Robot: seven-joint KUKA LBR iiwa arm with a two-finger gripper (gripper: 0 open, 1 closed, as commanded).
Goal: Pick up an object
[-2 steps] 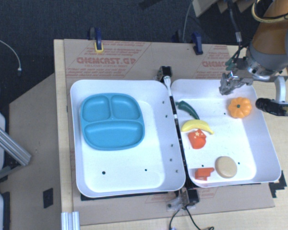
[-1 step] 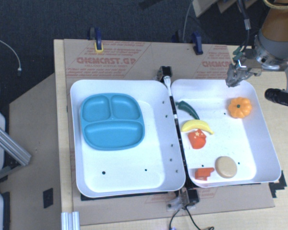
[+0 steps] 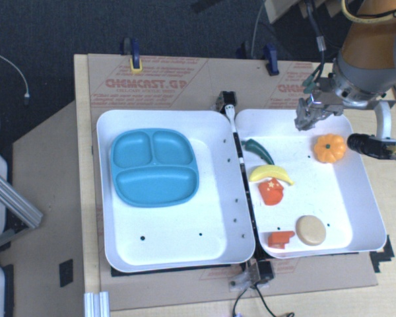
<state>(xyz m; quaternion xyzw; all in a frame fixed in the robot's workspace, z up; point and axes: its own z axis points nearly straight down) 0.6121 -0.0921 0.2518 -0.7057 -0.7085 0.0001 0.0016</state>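
We see the tool [image 3: 310, 119] over the back of the right bin [image 3: 356, 197], above bare white floor. Its fingers are too small and blurred; we can't tell how open they are, and we see nothing between them. Pumpkin [image 3: 330, 148] sits just right of the tool. Green pepper [image 3: 258, 150], banana [image 3: 271, 174] and tomato [image 3: 272, 191] cluster near the bin's left wall. Round biscuit [image 3: 311, 230] and orange block [image 3: 281, 238] lie at the front. Blue plate [image 3: 155, 168] rests in the left bin [image 3: 171, 243].

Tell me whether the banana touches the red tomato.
Touching. The camera view shows the banana lying across the top edge of the red tomato, with no white bin floor between them.
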